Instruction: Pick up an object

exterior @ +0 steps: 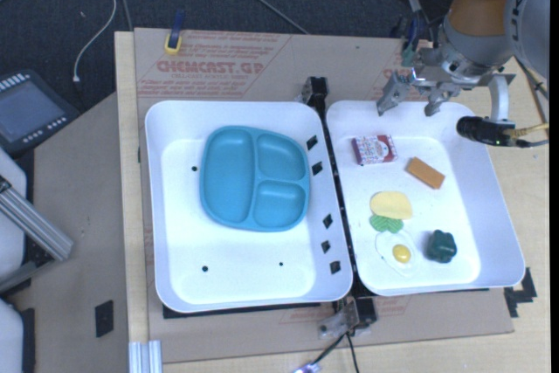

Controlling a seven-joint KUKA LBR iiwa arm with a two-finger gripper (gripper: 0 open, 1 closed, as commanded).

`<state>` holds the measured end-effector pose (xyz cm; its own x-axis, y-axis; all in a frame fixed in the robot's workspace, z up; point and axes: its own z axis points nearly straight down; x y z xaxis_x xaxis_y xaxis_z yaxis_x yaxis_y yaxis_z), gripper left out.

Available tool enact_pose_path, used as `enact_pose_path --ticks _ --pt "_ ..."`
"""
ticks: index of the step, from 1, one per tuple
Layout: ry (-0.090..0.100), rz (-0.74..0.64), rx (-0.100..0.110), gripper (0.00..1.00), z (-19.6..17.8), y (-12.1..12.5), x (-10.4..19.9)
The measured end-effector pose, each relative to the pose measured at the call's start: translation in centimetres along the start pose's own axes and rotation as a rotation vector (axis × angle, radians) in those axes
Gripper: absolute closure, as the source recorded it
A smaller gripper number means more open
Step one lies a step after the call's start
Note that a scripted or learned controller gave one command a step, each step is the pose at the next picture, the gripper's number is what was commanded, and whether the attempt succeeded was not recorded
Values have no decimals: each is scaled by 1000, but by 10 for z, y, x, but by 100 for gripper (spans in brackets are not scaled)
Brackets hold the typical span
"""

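Note:
My gripper (408,105) hangs over the far rim of the right bin (489,188), its two fingers spread apart with nothing between them. Below it in that bin lie a small red and white packet (373,150), an orange block (424,173), a yellow piece with a green leaf (389,210), a fried egg toy (398,252) and a dark green pepper (441,246). The packet is the nearest of them, a little nearer the camera than the fingers.
The left bin (175,214) holds a blue divided plate (255,179). Black clips line the seam between the bins (325,188). A black cylinder with a cable (483,130) sticks out at the arm's right. Cardboard lies under both bins.

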<state>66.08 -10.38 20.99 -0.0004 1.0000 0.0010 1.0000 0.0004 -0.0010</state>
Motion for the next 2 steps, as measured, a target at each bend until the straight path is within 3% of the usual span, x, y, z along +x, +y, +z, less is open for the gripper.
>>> enact_pose_path --ticks 2 --pt "0 0 4 0 85 2 4"
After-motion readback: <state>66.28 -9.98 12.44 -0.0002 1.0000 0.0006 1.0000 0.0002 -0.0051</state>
